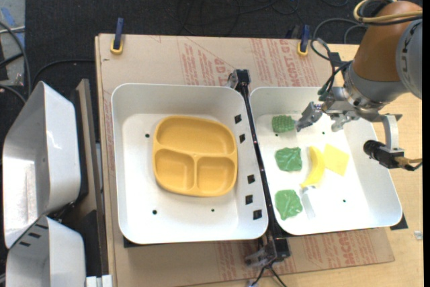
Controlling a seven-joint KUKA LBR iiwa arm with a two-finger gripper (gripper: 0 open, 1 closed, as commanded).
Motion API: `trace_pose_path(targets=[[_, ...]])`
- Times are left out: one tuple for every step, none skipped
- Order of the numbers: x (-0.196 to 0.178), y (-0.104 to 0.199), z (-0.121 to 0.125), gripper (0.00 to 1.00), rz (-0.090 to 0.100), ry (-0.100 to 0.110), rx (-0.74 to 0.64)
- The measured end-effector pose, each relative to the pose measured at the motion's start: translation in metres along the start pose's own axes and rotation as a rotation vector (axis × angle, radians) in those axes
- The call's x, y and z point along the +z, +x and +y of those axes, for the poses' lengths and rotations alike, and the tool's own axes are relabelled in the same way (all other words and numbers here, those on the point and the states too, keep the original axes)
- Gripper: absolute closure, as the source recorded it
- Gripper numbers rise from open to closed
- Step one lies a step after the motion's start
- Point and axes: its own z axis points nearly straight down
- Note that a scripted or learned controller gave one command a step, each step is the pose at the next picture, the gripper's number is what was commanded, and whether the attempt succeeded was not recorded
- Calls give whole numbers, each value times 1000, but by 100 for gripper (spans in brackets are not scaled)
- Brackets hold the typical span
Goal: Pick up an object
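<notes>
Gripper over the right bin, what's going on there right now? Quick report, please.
Gripper low over right bin, nothing seen held. Nearest: top green piece, just beside it. Two more green pieces, yellow pieces further down. Nothing blocking.

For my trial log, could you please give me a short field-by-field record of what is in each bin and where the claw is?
left bin: yellow divided tray, lying flat
right bin: three green pieces, yellow pieces
green pieces: down the bin's left side, apart from one another
claw: over the right bin's far part, beside the top green piece
held object: none seen between its fingers
</notes>
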Motion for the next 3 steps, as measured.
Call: trace_pose_path(targets=[[63,3,-6,0,1,2,0],[83,4,-7,0,0,-2,0],[71,4,-5,100,0,-6,1]])
